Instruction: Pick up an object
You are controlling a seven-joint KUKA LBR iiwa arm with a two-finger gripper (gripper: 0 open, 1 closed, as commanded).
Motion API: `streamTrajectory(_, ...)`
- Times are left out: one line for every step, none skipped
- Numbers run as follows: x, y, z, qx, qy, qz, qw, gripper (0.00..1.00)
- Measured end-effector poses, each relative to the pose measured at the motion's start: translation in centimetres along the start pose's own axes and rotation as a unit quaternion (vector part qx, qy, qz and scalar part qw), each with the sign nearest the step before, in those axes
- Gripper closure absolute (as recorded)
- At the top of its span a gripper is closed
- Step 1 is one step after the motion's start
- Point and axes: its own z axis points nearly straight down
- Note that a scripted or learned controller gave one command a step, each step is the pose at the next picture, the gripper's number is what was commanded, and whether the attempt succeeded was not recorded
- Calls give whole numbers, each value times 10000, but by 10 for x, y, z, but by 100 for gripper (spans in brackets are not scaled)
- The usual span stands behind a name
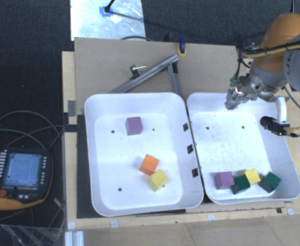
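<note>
- Hovering over the far edge of the right bin (285,152), the gripper (235,99) carries nothing that I can see; I cannot tell its state from up here.
- I judge this the approach step: no object is chosen yet, and the nearest candidates sit well apart from the tool, along that bin's near wall: a purple cube (223,179), a dark green cube (239,183), a yellow cube (252,176) and another green cube (270,181).
- Next I would need a reach toward that row, then a descent (they crowd together, so fingers may snag a neighbour).
- The left bin (96,152) holds a purple block (133,125), an orange block (149,164) and a yellow block (158,179), spaced wider.
- Beyond: cardboard bench top (206,65), a teach pendant (19,176) on dark carpet.
</note>
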Motion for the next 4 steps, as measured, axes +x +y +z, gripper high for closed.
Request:
streamTrajectory(-7, -4, -50, -3, -2, -3, 10000, 100)
streamTrajectory(-7, -3, -71, 11, 3, -10, 10000, 100)
streamTrajectory(44, -8, -81, 24, 17, -41, 10000, 100)
streamTrajectory(95, -18, -90, 28, 20, -44, 10000, 100)
